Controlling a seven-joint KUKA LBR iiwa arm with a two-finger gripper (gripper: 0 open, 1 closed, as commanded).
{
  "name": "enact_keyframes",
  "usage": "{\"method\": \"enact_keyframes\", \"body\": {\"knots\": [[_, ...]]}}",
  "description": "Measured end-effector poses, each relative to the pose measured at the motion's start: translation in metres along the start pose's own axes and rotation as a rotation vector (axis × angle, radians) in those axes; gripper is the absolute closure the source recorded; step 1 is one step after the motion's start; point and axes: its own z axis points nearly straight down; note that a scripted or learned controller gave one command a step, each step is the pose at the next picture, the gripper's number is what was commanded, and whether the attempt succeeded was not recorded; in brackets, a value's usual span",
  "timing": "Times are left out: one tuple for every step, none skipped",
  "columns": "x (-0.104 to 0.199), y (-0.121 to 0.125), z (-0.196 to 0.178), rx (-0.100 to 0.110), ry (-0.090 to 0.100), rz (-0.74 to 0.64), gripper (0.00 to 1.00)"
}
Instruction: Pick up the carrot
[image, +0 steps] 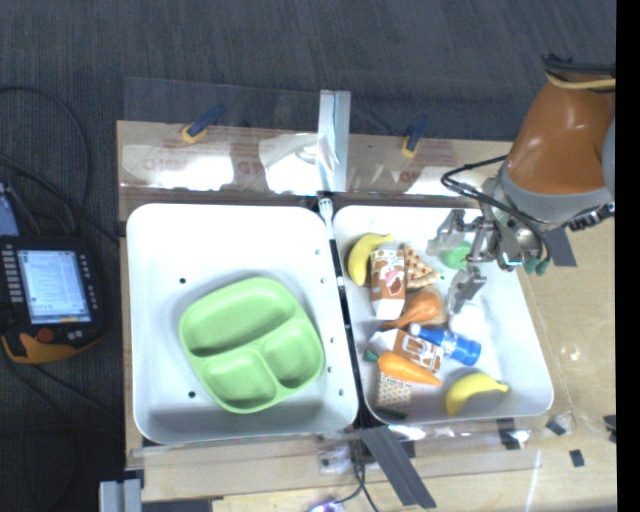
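Note:
The carrot (408, 368) is orange and tapered. It lies in the front part of the right bin (530, 340), between a small printed carton (418, 349) and a dark patterned item (393, 394). My gripper (463, 288) hangs over the back right of that bin, up and to the right of the carrot and apart from it. Its tip is close to a blue bottle (452, 346) and a brown-orange drumstick-shaped toy (418, 309). Nothing shows in its grasp.
The right bin also holds a banana (361, 254) at the back, a tall carton (387, 275), a pizza slice (420, 268) and a second banana (472, 390) at the front. A green divided plate (252, 343) sits in the left bin (160, 250).

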Motion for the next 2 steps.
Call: {"method": "enact_keyframes", "body": {"knots": [[0.083, 0.1, 0.041, -0.004, 0.006, -0.013, 0.0], [0.049, 0.092, 0.04, -0.002, 0.001, 0.036, 0.0]]}}
